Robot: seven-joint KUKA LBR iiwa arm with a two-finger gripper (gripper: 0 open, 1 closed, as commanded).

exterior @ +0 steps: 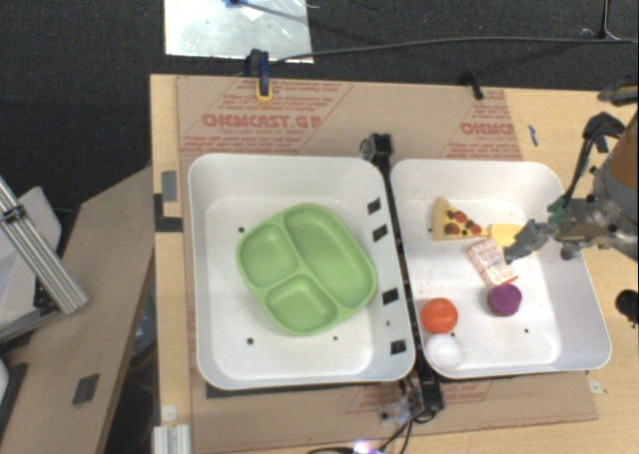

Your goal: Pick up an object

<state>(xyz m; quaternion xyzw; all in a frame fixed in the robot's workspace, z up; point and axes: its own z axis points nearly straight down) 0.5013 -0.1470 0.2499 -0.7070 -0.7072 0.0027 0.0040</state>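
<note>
Two shallow white bins sit side by side on the cardboard-covered counter (329, 108). Left bin (215, 242) carries a green plastic divided plate (305, 267). Right bin (569, 322) holds a toy pizza slice (452, 222), yellow block (505, 233), red-and-white packet (490, 261), purple ball (504, 299), orange ball (439, 315) and white ball (444, 349). Gripper (521, 243) hangs just over the yellow block and packet — how far open, I cannot tell.

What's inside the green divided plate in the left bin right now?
All three compartments of the green plate look bare; it sits alone in the left bin. Whatever lies beneath the plate is covered and can't be seen.
</note>
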